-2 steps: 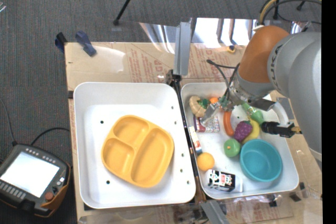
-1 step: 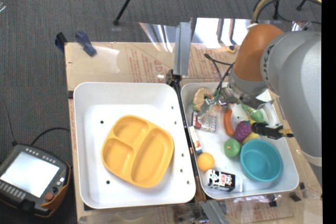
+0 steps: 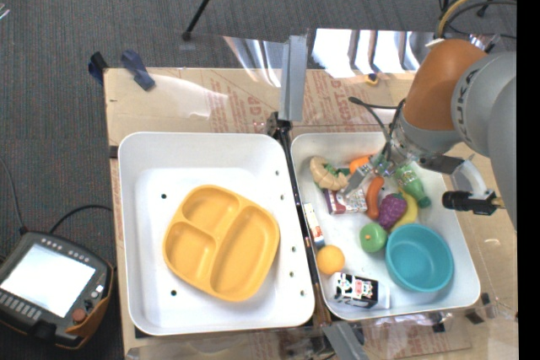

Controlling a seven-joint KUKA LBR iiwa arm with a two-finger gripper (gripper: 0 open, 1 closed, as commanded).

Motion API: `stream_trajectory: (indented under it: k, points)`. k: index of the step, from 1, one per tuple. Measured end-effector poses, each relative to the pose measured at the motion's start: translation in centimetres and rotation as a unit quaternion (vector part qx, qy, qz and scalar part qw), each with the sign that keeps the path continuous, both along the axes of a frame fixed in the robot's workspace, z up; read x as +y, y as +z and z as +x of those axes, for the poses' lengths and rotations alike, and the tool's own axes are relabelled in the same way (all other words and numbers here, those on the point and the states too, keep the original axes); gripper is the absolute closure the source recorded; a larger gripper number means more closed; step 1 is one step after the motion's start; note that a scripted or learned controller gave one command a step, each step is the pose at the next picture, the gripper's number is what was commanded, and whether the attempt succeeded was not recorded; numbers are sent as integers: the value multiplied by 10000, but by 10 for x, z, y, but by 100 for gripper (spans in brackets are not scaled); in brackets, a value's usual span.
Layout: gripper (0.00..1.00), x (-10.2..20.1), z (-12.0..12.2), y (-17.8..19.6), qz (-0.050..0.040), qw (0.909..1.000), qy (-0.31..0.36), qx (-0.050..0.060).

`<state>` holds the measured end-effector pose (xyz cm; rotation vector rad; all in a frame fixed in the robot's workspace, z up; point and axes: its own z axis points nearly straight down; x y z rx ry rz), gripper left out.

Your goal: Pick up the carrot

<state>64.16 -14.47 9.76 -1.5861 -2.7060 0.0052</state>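
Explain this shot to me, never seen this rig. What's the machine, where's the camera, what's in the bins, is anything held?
One camera looks down at a slant on two white bins. The grey arm with the orange band reaches in from the right; its gripper sits low over the carrot in the right bin. Whether it holds the carrot, I cannot tell. Around it lie purple grapes, a green apple, a teal bowl, an orange and a small carton. The left bin holds a yellow divided plate.

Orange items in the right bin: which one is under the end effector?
The carrot, long and slim, lying beside the purple grapes; the round orange sits apart near the milk carton.
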Motion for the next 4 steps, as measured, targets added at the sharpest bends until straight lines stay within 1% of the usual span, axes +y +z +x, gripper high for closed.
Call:
stream_trajectory:
  k: [1, 2, 3, 4]
  points:
    - [0, 8, 3, -2, -26, 9964, -842, -25]
    - [100, 12, 6, 8, 1, 9966, -818, -54]
    - [100, 83, 4, 91, 3, 9832, -1825, -39]
    - [100, 13, -5, 89, -13, 9905, -1372, -10]
